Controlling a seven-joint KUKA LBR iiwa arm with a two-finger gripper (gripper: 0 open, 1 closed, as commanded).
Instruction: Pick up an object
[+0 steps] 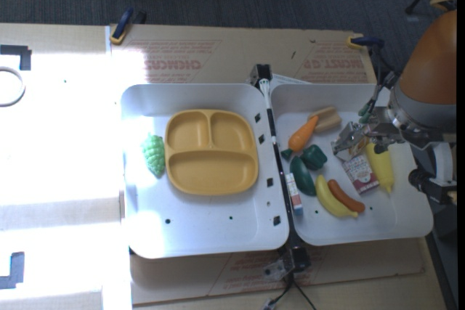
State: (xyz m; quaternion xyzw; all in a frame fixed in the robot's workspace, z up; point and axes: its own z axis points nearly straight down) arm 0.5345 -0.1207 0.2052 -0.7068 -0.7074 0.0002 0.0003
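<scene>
My gripper [352,139] hangs low over the right bin [407,223], just above a red-and-white carton [361,173]. A long yellow toy [381,167] lies right beside it. To its left sit an orange carrot [304,133], a tan bun [328,117], a dark green pepper [314,156] and a green cucumber [302,178]. Nearer the front lie a banana [328,200] and a red sausage [346,197]. Nothing can be seen held in the gripper.
The left bin [189,229] holds a yellow divided plate [211,152] and a green bunch of grapes [153,154]. A small white-and-red box [293,192] lies along the divider between the bins. The arm's orange band [436,62] looms at the right.
</scene>
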